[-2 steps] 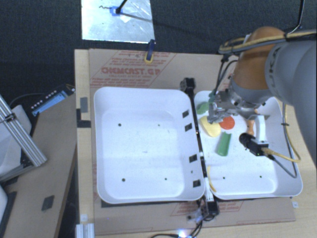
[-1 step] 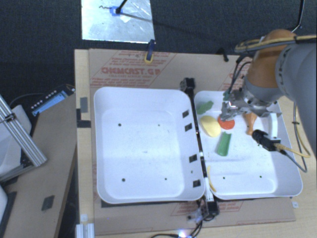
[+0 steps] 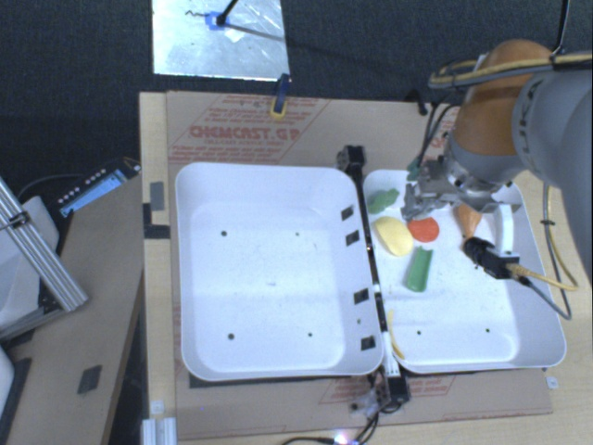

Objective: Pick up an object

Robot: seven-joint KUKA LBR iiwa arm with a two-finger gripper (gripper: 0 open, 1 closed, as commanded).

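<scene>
Fingers (image 3: 419, 209) over red piece (image 3: 424, 230) — one yellow (image 3: 394, 236), two green (image 3: 418, 270)

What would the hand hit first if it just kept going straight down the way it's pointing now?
Most likely the small red object: the hand points down into the right bin, just above it. The yellow object lies close beside it, so it could be touched instead; depth is hard to judge from this slanted view.

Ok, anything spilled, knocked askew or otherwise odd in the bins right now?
Nothing stands out. The yellow piece, red piece, green block and light green piece all lie inside the right bin, clustered under the pincer; none is over the rim.
</scene>
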